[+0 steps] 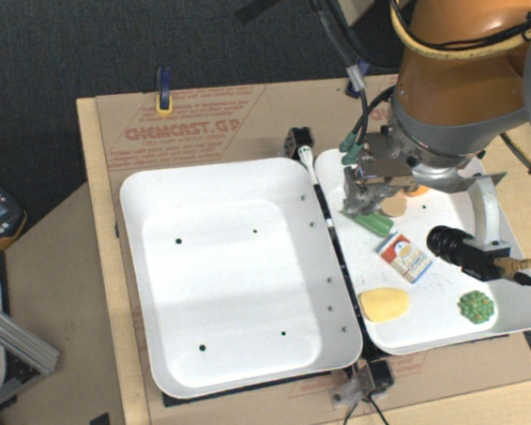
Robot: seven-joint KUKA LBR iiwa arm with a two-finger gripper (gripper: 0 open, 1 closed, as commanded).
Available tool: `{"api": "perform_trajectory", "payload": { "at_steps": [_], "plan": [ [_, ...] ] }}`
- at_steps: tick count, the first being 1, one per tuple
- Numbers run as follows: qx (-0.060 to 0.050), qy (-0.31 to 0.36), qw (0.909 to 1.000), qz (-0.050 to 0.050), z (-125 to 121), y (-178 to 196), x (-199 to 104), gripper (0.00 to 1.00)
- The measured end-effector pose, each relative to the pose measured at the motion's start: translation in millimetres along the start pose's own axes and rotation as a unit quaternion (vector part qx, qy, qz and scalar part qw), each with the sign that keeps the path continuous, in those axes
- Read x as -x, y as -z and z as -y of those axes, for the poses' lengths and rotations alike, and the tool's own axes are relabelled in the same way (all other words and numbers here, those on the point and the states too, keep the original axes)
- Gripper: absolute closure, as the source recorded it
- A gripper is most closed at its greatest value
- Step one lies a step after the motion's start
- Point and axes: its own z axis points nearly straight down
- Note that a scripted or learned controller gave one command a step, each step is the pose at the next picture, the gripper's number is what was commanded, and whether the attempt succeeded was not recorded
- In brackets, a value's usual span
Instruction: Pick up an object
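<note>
A cardboard-topped bench [191,130] carries the left bin [226,286] mid-frame and the right bin [438,330] beside it. My arm [466,54] reaches in from the upper right, with the gripper [366,196] low over a green strip [372,222] in the right bin's upper left corner. I cannot tell its opening or whether it has hold of anything. It could clip the bin wall, or catch the tan piece [394,206] touching the strip. The arm hides that bin's far edge.

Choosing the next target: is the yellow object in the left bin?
No, the yellow object lies in the right bin, near its front edge.
</note>
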Motion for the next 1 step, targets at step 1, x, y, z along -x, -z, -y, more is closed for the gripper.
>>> {"api": "perform_trajectory", "payload": {
  "at_steps": [1],
  "plan": [
    [-0.006,-0.006,1.0000,0.002,14.2,-48.5,47.6,1.00]
  ]
}}
